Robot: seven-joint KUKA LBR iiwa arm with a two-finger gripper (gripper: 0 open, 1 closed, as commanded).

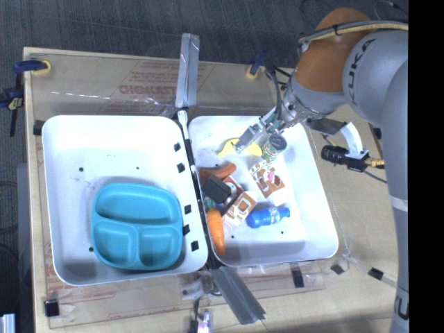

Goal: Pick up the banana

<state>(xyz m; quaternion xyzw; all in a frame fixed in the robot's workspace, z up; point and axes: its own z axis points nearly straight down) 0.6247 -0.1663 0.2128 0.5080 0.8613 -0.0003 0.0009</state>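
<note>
The gripper [251, 139] is hovering at the banana [234, 146] in the right bin [316, 186] (finger state cannot be told); centring over the fruit is advisable.

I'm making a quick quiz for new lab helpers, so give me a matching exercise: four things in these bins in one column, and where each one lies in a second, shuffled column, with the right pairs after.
Things:
1. blue divided tray
2. banana
3. blue bottle
4. carrot

Places:
A. far part of the right bin, just by the gripper
B. against the divider on the right bin's near left side
C. left bin, near part
D. right bin, near part, right of the carrot

Pairs: 1-C, 2-A, 3-D, 4-B
</note>
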